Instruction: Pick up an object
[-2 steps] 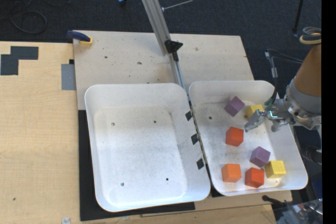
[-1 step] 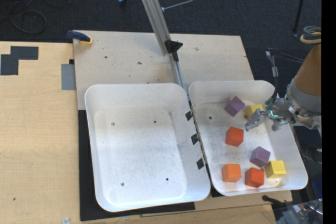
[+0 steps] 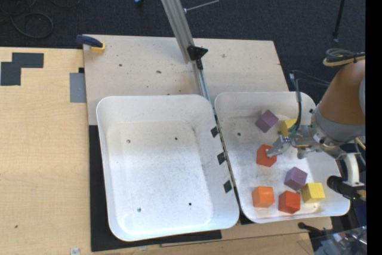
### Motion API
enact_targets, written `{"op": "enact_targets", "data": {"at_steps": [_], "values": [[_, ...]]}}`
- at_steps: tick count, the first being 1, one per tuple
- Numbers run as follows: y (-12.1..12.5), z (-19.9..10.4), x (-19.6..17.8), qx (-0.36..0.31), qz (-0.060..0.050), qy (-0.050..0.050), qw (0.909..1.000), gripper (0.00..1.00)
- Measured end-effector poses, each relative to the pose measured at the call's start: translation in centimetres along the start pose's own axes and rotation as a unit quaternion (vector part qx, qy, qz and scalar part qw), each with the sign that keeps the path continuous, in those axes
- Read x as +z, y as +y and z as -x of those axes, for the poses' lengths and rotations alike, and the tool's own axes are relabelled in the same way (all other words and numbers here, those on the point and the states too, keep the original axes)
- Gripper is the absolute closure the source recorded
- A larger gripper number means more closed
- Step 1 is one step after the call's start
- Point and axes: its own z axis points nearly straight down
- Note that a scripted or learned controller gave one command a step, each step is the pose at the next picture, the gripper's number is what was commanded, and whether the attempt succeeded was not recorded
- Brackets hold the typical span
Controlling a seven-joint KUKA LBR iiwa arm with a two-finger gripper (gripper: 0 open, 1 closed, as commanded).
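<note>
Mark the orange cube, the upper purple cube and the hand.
orange cube [image 3: 262, 196]: camera view, top face.
upper purple cube [image 3: 267, 121]: camera view, top face.
hand [image 3: 276, 151]: camera view, between fingertips.

Reaches in from the right edge of the frame, at mid-height. Orange band [image 3: 349, 89] uppermost, grey wrist [image 3: 334, 122] below it, both toward the right side. Gripper [image 3: 276, 151] extends leftward from the wrist, low and tilted down to the lower left, right of frame centre, fingers close together.
</note>
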Motion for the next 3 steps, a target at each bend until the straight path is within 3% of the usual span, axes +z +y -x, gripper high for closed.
{"op": "enact_targets", "data": {"at_steps": [1,2,3], "values": [[0.6,0.2,1.0,-0.002,0.011,-0.003,0.9999,0.00],[0.6,0.2,0.1,0.001,0.012,-0.002,0.9999,1.00],[1.5,0.7,-4.7,-0.002,0.004,-0.001,1.0000,1.00]]}}
